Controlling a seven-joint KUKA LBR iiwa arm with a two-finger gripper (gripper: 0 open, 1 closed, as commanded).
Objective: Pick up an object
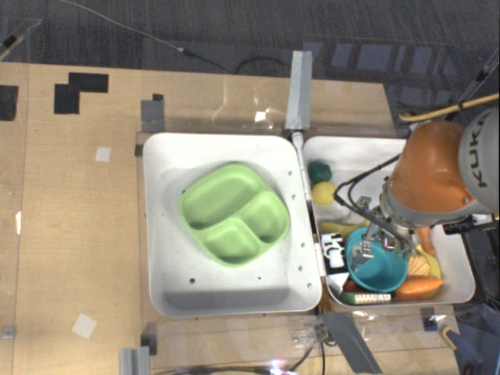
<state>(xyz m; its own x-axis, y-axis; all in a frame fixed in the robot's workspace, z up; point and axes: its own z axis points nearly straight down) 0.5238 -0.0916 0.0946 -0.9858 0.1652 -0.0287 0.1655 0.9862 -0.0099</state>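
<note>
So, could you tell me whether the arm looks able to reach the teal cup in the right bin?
Probably yes: the gripper sits right above the teal cup, with nothing between them.

- Two bins stand side by side on the bench (70,233): the left bin (168,287) and the right bin (461,276), with their inner walls touching.
- A divided plate (234,213) lies in the middle of the left bin, turned at a slant.
- In the right bin, two balls (320,182) lie at the far left corner, one just before the other.
- A cup (376,260) sits in the near part of the right bin, among other small things.
- A carrot (420,287) lies just right of the cup, near the front wall.
- The arm (433,170) reaches over the right bin from the right, and the gripper (379,241) is above the cup.
</note>
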